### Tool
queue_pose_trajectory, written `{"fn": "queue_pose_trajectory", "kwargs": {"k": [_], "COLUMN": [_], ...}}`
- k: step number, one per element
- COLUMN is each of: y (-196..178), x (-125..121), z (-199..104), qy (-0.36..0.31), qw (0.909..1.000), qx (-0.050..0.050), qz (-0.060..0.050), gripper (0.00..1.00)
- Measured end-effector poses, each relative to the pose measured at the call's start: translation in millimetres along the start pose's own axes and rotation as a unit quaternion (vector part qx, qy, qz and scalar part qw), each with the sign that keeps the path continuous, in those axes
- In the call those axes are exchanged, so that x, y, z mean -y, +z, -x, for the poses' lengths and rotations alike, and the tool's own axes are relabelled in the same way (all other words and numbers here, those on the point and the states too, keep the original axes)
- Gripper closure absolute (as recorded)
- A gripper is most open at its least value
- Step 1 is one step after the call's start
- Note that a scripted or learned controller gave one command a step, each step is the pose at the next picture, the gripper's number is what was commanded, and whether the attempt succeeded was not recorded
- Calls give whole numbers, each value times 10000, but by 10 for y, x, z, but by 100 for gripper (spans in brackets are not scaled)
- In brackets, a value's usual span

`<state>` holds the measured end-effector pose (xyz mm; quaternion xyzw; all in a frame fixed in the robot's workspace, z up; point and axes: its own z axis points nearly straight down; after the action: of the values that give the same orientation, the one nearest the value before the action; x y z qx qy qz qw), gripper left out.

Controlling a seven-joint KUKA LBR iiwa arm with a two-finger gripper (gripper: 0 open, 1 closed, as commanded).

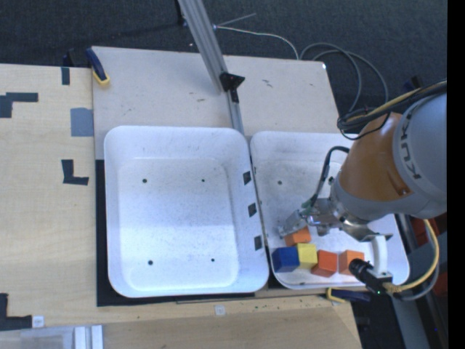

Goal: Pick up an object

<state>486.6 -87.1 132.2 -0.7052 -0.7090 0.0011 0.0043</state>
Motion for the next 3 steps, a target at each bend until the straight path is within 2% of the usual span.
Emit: {"fn": "queue_pose_trajectory", "kwargs": {"k": [1,2,3], "y": [-106,-623,-593], "x": [-8,-174,-157], "z": [39,-441,-409], "qy": [21,-8,21], "qw": [10000,10000,10000], "qx": [16,16,21], "qz": [13,55,26], "gripper": [100,100,0]}}
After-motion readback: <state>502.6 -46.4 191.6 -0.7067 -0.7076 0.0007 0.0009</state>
